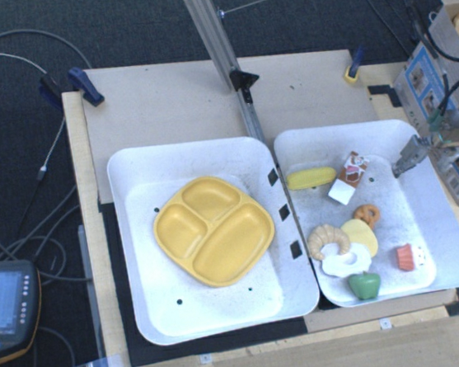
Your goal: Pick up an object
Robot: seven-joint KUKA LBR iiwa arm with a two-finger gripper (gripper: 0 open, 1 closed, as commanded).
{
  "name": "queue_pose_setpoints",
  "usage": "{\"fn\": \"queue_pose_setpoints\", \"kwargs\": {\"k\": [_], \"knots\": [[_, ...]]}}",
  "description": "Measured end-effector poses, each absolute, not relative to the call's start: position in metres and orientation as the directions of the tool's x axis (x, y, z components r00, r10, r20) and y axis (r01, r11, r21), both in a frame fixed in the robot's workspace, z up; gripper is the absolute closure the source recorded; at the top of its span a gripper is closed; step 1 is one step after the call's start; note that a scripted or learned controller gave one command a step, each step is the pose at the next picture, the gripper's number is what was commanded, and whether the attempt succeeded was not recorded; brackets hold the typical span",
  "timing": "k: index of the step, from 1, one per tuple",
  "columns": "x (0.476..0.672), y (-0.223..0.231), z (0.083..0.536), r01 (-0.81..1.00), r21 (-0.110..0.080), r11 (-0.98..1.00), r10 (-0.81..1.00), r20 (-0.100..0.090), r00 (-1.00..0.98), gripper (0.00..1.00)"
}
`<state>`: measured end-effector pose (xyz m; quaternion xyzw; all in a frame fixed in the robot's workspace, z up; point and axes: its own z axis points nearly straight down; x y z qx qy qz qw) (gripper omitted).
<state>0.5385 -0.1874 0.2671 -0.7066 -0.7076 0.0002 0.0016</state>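
Observation:
The right bin (430, 195) holds several toy foods: a long yellow piece (311, 178), a small red-and-white item (354, 167), a white block (341, 193), a brown ring (366, 215), a croissant (328, 239), a yellow disc (362, 237), a white fried egg (345, 262), a green pepper (364, 285) and a red cake piece (407, 257). My gripper (409, 156) hangs over the bin's right rim, to the right of the red-and-white item and apart from every toy. Nothing shows in its grasp.
The left bin (136, 231) carries a yellow divided plate (214, 230). A metal post (221, 46) rises behind the two bins. Boxes and cables crowd the right side near the arm (454, 122). A pendant (4, 306) lies at the far left.

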Motion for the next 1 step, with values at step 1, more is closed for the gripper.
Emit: {"fn": "queue_pose_setpoints", "kwargs": {"k": [1], "knots": [[0.5385,-0.1874,0.2671,1.0,-0.002,0.001,1.0,0.002,-0.001,0.0]]}}
